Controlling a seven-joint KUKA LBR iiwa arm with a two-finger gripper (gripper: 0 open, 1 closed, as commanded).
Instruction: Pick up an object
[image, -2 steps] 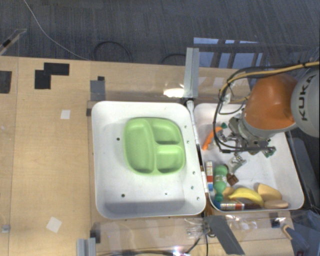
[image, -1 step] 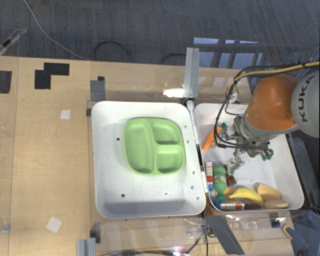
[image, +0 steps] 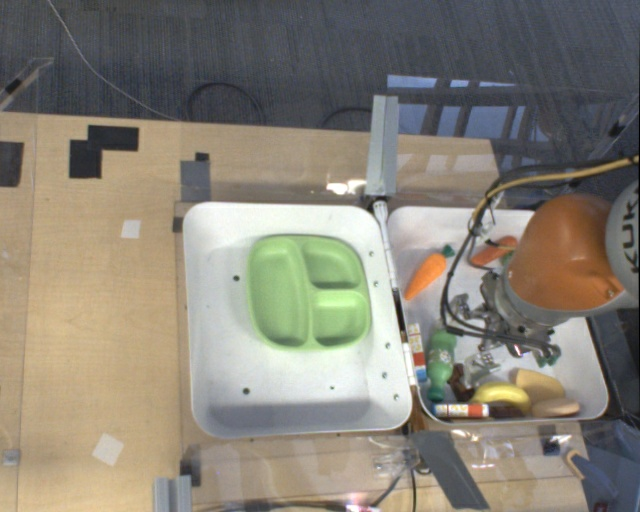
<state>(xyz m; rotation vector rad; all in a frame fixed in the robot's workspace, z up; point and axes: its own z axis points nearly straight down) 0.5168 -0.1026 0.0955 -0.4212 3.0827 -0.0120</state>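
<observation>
The right white bin (image: 421, 236) holds an orange carrot (image: 427, 273) at its upper left and a green bottle (image: 441, 353) lower down by the left wall. A yellow banana (image: 500, 395), a red-and-white marker (image: 462, 410) and a pale beige wedge (image: 541, 383) lie along the bin's near edge. A red-orange item (image: 492, 252) pokes out beside the arm's orange band (image: 565, 255). My gripper (image: 497, 350) hangs low over the bin's middle, just above the banana and right of the bottle. Its tips are lost among cables and metal parts.
The left white bin (image: 215, 300) carries a green divided plate (image: 306, 291). A metal post (image: 381, 145) stands behind the wall between the bins. Wooden bench surface (image: 90, 300) stretches to the left. The arm covers much of the right bin's right half.
</observation>
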